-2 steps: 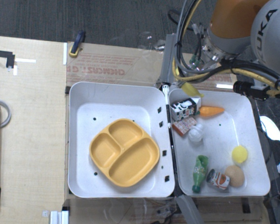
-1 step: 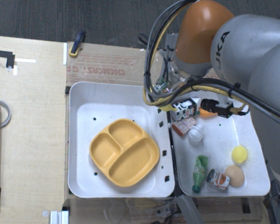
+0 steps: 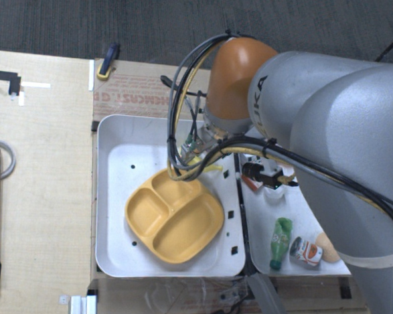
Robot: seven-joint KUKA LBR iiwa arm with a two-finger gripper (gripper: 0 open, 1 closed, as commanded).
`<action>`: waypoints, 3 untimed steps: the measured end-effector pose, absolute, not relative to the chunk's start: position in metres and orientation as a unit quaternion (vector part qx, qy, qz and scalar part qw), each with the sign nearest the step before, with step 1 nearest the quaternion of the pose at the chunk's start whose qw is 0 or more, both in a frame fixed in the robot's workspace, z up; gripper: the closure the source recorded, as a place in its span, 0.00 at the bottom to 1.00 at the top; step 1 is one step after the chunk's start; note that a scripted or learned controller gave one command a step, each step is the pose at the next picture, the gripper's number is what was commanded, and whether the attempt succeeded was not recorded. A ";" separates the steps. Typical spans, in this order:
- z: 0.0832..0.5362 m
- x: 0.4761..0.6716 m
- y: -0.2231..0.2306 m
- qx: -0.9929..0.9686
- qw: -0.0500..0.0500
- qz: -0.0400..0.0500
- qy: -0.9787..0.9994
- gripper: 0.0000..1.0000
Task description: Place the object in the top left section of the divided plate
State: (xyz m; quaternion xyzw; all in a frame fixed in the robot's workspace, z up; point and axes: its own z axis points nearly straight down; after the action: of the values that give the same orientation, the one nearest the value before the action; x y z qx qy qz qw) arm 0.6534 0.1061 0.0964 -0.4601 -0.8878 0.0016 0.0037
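My gripper (image 3: pixel 185 160) hangs over the far rim of the divided plate (image 3: pixel 175 218), which lies flat in the left bin (image 3: pixel 106 200), nearer that bin's right wall than its left. My grey arm (image 3: pixel 333 129) and a loop of cables (image 3: pixel 177 111) cover the gripper from above, so I cannot tell whether it is spread or pressed together, nor whether it carries anything. To do this step well, I judge that I should choose the section by the plate's own ridges, since the plate sits turned at a slant to the bin walls. I should then lower straight down over the middle of that small well and let go low, so the object cannot hop a ridge. I should keep off the rim, because a loose plate would likely slide or tip if pressed there. The plate is mustard yellow, smooth and plastic-looking, with rounded corners. Raised ridges split it into two small wells, at the top and at the left, and one large well at the lower right. The wells I can see are bare. A green bottle (image 3: pixel 281 243) and a small can (image 3: pixel 305 251) lie in the right bin (image 3: pixel 269 262), well apart from the plate.
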 end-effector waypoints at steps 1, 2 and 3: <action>0.108 0.611 0.154 -0.477 -0.004 -0.009 -0.879 1.00; 0.183 0.577 0.172 -0.410 0.000 0.002 -0.912 1.00; 0.107 0.550 0.214 -0.451 -0.003 -0.002 -0.892 1.00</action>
State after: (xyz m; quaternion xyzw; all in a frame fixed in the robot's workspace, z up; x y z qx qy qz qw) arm 0.5501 0.2135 0.1070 -0.4511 -0.8925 -0.0015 -0.0030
